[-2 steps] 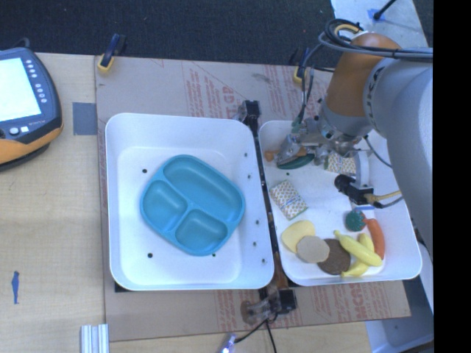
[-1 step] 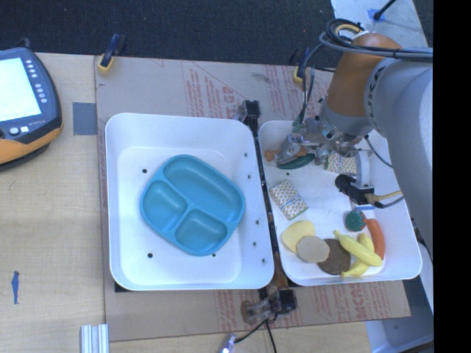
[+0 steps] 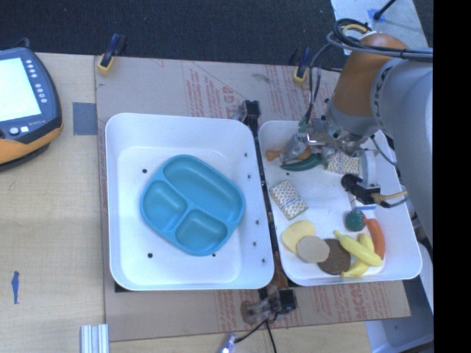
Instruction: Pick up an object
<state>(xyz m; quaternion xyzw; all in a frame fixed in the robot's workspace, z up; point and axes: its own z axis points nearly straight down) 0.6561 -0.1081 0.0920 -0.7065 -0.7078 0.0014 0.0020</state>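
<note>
Over the right bin's (image 3: 412, 271) far end our gripper (image 3: 307, 147) is reaching down near a dark green piece (image 3: 300, 164); we cannot tell its state, so next we need a confirmed grasp before lifting.

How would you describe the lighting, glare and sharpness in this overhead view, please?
Camera view: bright, even light; the white bins look nearly washed out; the blue divided plate casts only a soft shadow. The pendant screen at left is blown out white. Small food items near the gripper are soft and hard to resolve.
</note>
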